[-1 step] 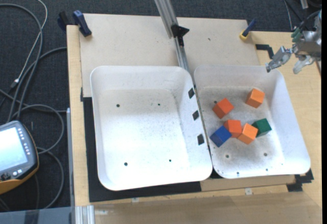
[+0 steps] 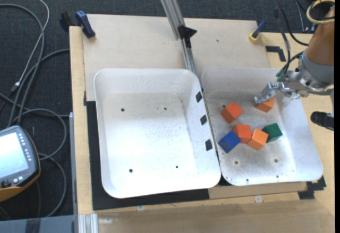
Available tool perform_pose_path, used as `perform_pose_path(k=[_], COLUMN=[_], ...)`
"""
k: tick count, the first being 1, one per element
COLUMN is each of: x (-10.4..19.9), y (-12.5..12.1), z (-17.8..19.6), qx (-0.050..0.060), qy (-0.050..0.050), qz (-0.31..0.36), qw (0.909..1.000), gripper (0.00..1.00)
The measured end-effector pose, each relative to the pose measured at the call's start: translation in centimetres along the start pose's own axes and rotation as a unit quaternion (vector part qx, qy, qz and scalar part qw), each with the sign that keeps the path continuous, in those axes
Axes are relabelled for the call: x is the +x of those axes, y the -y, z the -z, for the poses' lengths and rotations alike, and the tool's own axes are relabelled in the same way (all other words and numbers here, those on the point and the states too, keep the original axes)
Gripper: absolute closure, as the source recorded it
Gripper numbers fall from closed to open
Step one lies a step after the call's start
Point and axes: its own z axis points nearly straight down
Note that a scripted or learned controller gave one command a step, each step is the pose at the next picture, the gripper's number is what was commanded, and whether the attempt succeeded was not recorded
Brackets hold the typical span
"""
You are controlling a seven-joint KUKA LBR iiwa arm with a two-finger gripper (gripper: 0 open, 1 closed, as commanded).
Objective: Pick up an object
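You look down from one fixed camera above the bench (image 2: pixel 133 41), slanted; both bins, left (image 2: pixel 154 131) and right (image 2: pixel 297 136), fit in frame; arm (image 2: pixel 321 51) enters at right.

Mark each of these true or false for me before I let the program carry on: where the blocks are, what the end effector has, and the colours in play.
1. All the blocks lie in the right bin. True.
2. The end effector is over the left bin. False: it is over the upper part of the right bin.
3. An orange block sits at the end effector's fingertips. True, it appears gripped between them.
4. The blue block lies alone in a far corner. False: it touches an orange block in the cluster.
5. A green block lies at the right of the cluster. True.
6. There are two blue blocks. False: only one.
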Motion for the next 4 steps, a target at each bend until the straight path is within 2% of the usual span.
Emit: perform_pose_path(k=[1,2,3,4], x=[2.9,8.6,10.4,10.3], y=[-3.8,-2.4,2.7,2.4], z=[-3.8,-6.5,-6.4,-5.3], qx=[-0.005,-0.002,-0.001,-0.005], qy=[0.002,0.0,0.0,0.001], qz=[-0.001,0.002,0.0,0.0], qw=[1.0,1.0,1.0,1.0], gripper=[0.0,0.0,0.0,1.0])
